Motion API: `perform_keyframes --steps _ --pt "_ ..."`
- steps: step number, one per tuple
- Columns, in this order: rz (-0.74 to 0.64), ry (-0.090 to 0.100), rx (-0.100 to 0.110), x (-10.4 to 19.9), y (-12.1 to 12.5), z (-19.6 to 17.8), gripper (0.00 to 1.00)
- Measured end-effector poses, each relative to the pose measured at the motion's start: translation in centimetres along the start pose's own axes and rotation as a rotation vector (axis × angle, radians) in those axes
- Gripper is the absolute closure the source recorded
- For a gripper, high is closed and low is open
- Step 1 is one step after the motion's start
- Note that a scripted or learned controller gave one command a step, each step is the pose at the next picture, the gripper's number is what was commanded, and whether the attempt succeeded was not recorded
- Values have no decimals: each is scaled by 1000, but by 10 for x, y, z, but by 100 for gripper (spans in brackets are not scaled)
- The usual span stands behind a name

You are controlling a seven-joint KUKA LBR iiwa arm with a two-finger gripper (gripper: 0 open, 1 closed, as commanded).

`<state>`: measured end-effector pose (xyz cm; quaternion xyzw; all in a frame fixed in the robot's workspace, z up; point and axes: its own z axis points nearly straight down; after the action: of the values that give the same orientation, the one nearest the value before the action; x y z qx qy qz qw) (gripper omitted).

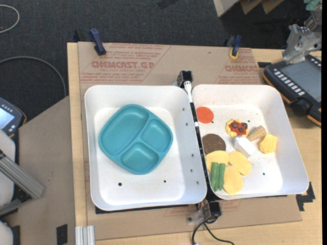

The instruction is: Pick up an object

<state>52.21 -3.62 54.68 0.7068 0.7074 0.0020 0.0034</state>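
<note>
We see two white bins side by side on a brown cardboard sheet (133,60). The left bin (97,188) holds a blue-green plate (135,138) with three sections, lying flat in the middle.

The things to pick up are all in the right bin (291,172). They are small toy foods, and they sit close together. An orange disc (205,115) lies at about 10 o'clock in the bin. A brown disc (213,142) sits just below it. A little toy pizza (236,127) lies near the middle. A tan piece (256,133) and a yellow chunk (268,143) lie at its 3 o'clock side. A white block (244,146) is touching the tan piece. Flat yellow slices (239,163) lie at about 6 o'clock, and green beans (218,175) rest just beside them.

We cannot tell how wide the pincer is open or if it has hold of anything. So we cannot tell how far the toy foods are from it.
</note>
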Motion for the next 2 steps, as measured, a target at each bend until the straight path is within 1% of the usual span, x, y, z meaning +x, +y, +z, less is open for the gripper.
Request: perform_keyframes --steps 1,2 --pt "12 2 24 -88 -26 148 100" --pt "-15 5 -4 43 -7 60 100"
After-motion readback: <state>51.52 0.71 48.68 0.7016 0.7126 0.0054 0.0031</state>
